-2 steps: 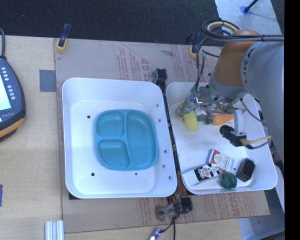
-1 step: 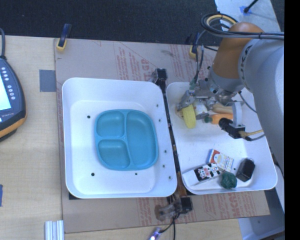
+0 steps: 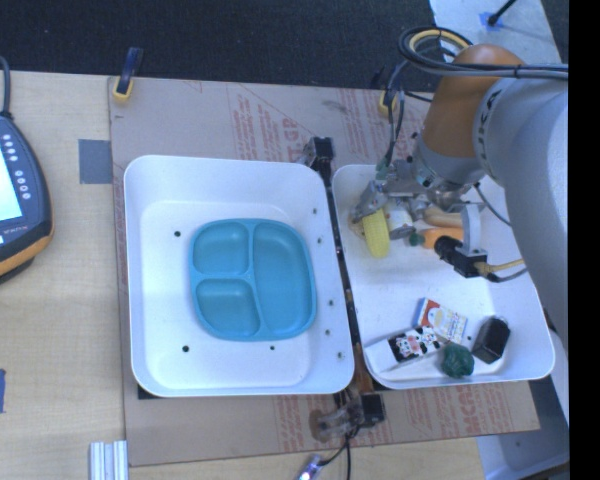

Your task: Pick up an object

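My gripper [image 3: 388, 206] sat low over the 11 o'clock corner of the right bin [image 3: 525, 368]. Open or closed: could not tell. A yellow piece [image 3: 376, 234] lay right at its 6 o'clock, touching or nearly so, and I could not see it held. Toward 5 o'clock, well apart, along the bin's near edge: a black-and-white card [image 3: 412, 346], a red-and-white packet [image 3: 446, 322], a green lump [image 3: 457, 361], a black block [image 3: 492, 338]. At 8 o'clock, the left bin [image 3: 150, 268] held a blue divided plate [image 3: 252, 278].
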Controlling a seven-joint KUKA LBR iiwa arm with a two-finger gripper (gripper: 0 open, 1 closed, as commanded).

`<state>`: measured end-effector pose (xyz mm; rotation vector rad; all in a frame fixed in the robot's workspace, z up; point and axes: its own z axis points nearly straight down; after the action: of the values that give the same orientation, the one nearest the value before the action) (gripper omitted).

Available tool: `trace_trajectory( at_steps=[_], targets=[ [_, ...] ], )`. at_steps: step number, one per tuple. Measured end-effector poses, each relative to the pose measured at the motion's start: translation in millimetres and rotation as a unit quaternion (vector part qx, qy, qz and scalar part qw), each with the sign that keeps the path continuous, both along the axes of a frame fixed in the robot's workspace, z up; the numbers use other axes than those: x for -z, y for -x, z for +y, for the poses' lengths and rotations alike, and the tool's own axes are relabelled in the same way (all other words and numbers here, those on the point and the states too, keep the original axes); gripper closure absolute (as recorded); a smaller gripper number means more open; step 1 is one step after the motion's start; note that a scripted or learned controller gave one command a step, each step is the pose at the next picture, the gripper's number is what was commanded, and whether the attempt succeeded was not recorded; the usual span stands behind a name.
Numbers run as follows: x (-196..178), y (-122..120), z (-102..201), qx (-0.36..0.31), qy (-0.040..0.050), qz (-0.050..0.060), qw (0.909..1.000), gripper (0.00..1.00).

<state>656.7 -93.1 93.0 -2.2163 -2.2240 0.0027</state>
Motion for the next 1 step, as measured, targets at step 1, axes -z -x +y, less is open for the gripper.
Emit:
trace_trajectory(
  at_steps=[1],
  targets=[
    [0.1,0.0,-1.2,0.000,-0.0003,0.000,1.0000,0.00]
  ],
)
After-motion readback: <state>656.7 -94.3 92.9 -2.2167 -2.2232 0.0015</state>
